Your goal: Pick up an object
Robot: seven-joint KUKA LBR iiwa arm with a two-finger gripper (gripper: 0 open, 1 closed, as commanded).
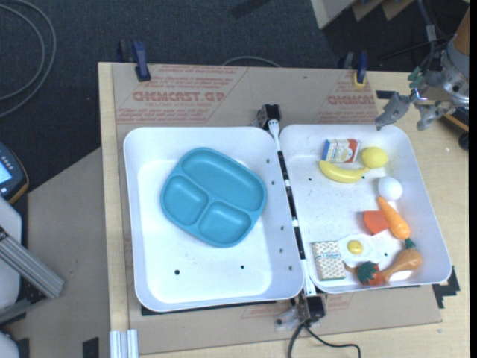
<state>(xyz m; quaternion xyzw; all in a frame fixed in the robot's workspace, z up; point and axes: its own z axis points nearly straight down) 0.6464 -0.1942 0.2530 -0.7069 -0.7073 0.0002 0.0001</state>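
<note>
The tabletop [223, 95], brown board with printed red lettering, carries two white bins: the right bin [428, 200] just below the tool [406, 114], the left bin [141, 222] well away.

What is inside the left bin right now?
The left bin holds one blue divided plate, lying flat with its three compartments bare. A few dark specks dot the bin floor. Whatever lies beneath the plate is covered.

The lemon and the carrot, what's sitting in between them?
A white egg lies between the lemon and the carrot, as seen in the camera view.
</note>
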